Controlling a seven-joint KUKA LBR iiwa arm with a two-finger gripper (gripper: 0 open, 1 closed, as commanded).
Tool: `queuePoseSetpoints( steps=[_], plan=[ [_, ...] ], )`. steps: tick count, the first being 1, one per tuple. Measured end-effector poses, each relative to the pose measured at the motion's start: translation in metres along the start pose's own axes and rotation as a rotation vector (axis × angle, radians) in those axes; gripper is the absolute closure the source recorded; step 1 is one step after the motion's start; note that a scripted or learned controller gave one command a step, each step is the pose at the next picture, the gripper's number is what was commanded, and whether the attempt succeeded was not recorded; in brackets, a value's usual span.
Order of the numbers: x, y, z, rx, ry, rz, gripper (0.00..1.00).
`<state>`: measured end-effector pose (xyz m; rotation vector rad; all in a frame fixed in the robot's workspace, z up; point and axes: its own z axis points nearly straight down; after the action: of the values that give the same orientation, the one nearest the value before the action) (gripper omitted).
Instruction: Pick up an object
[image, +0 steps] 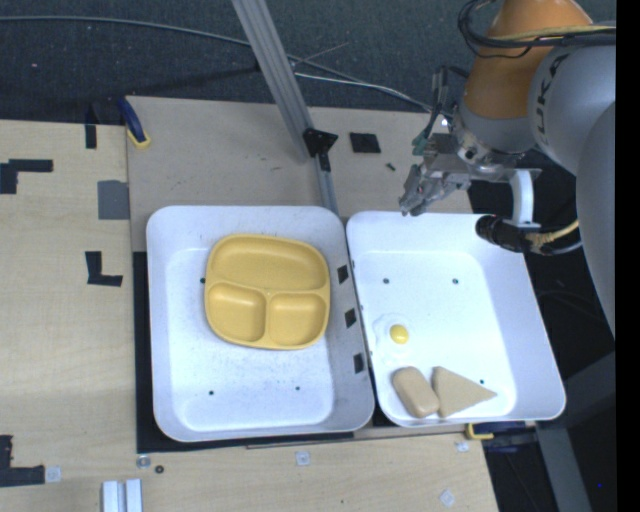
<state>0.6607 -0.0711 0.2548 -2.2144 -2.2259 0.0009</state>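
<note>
Tan wooden bench carries two white bins side by side: left bin, right bin. Black tape marks at left, grey metal pole at far side.

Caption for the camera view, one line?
Gripper above right white bin holding small yellow ball; yellow divided plastic tray in left white bin.

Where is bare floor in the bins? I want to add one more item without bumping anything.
The right bin is bare across its upper half, below the tool. Its near end is crowded: yellow ball, tan roll, tan wedge. In the left bin, free floor lies below the yellow tray.
</note>
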Motion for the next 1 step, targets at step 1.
queuePoseSetpoints(
  steps=[1],
  plan=[
    [0.0514, 0.0026, 0.0200, 0.002, 0.000, 0.000, 1.00]
  ],
)
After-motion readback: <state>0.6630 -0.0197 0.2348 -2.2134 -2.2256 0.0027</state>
